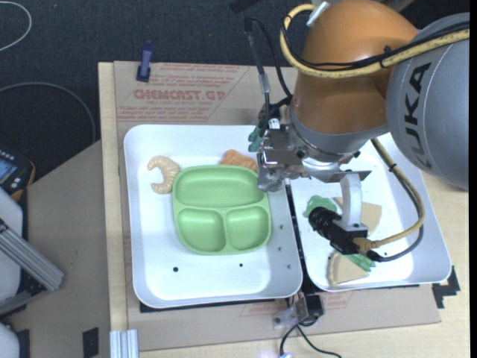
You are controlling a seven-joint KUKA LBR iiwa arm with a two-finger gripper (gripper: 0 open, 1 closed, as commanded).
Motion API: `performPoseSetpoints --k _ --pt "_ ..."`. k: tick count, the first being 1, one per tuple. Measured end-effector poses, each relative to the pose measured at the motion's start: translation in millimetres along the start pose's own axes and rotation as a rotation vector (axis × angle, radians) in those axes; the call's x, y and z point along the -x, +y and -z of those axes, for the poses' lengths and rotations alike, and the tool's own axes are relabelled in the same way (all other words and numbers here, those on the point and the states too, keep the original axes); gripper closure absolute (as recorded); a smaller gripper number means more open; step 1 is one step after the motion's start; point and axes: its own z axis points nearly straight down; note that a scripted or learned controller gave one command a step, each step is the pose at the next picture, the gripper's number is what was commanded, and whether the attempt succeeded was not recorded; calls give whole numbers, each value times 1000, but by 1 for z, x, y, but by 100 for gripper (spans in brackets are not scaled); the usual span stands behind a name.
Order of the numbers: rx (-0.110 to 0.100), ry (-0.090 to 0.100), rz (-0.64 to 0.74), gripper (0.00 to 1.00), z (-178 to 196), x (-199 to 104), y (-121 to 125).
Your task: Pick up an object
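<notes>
So the claw [270, 168] is down mid-frame, right at the upper right corner of the green divided plate [220, 209] in the left bin [141, 222], just beside an orange piece [237, 158]. Honestly can't tell if it's open or gripping anything. A croissant [164, 172] sits left of the plate.

We log a dark carpeted floor [59, 51]. The pale wooden surface [82, 222] carries a printed brown sheet [179, 92], with a blue clip [144, 62] on its far edge.
</notes>
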Motion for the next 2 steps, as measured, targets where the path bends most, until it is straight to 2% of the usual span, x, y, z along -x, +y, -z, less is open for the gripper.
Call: performPoseSetpoints --k 1,2 --pt "25 3 -8 100 122 41 -18" --pt "19 3 0 100 177 7 -18"
